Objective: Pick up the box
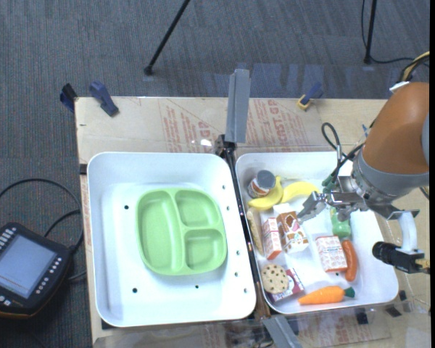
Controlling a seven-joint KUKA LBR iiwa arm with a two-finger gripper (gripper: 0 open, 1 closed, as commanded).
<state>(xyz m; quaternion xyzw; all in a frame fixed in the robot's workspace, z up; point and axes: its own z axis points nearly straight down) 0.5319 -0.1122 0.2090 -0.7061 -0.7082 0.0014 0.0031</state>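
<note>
Reaching in from the right, the arm (395, 140) hangs over the right bin (380, 285), its gripper (313, 207) low above the bin's middle with fingers spread apart and nothing between them. The box (293, 231), white with red print, lies just below and left of the fingertips, beside a second small carton (271, 238) toward the bin's left wall. A banana (293, 193) and a can (261, 183) sit near the far left corner. Another carton (331, 254) and a sausage (350, 260) lie toward the right side, a carrot (322, 296) and a cookie (275, 278) along the near edge. The left bin (109, 267) holds a green divided plate (181, 230) at its centre.
</note>
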